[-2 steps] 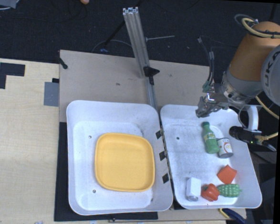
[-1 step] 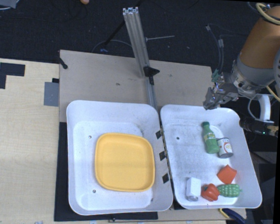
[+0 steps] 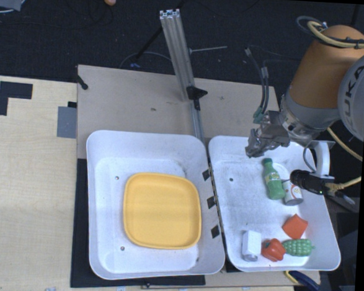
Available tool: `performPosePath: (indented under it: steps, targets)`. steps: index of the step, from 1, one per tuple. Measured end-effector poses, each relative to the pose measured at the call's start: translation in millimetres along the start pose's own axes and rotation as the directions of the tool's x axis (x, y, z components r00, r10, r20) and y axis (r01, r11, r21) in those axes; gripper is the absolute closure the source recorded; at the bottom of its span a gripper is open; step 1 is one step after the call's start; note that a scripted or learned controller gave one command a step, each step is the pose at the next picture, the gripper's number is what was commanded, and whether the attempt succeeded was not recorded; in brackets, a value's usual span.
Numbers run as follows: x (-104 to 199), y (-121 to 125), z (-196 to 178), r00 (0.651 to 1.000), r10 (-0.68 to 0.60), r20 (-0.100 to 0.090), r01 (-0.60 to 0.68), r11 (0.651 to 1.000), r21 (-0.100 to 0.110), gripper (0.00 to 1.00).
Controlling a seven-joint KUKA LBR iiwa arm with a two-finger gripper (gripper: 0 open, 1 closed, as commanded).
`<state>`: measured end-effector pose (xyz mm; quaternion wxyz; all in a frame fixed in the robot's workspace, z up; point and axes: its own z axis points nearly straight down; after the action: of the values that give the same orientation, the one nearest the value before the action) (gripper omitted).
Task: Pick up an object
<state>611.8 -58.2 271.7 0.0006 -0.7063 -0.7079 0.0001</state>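
Nothing is getting lifted yet. The gripper (image 3: pixel 257 147) is hanging over the right bin (image 3: pixel 240 195), just above the green bottle (image 3: pixel 272 179). I cannot tell how it is set. All toys are lying in the bin.

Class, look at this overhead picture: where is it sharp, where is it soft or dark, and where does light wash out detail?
Camera view: the yellow plate and green bottle read fairly sharp; the gripper looks soft and dim, its detail hard to make out; the floor behind the bench is nearly black; the white bins are bright and wash out slightly, with faint shadows along their rims.
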Motion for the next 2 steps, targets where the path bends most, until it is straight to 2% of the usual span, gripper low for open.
performPosePath:
  steps: [2]
  targets:
    - [97.2, -40.0, 4.2, 1.000, -0.001, 0.000, 0.001, 1.000, 0.000, 1.00]
